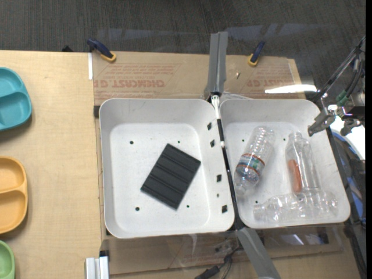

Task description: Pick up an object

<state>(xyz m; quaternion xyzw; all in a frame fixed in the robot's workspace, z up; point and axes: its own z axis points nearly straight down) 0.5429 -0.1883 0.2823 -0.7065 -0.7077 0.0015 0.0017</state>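
A black ribbed rectangular pad (pixel 171 175) lies tilted in the middle of the left bin (pixel 116 121). In the right bin (pixel 273 112) a clear plastic bottle (pixel 253 159) with a blue-and-white label lies at the left. A clear tube with an orange piece inside (pixel 297 168) lies at the right. Another clear plastic bottle (pixel 296 207) lies along the front wall. My gripper (pixel 332 127) hangs above the right bin's far right corner, open, with nothing between its fingers.
Cardboard (pixel 151 77) with two clamps lies behind the bins. A metal divider bar (pixel 217 63) runs between them. Teal (pixel 11 106) and orange (pixel 10 193) trays sit at the bench's left edge. Cables hang by the arm at the right.
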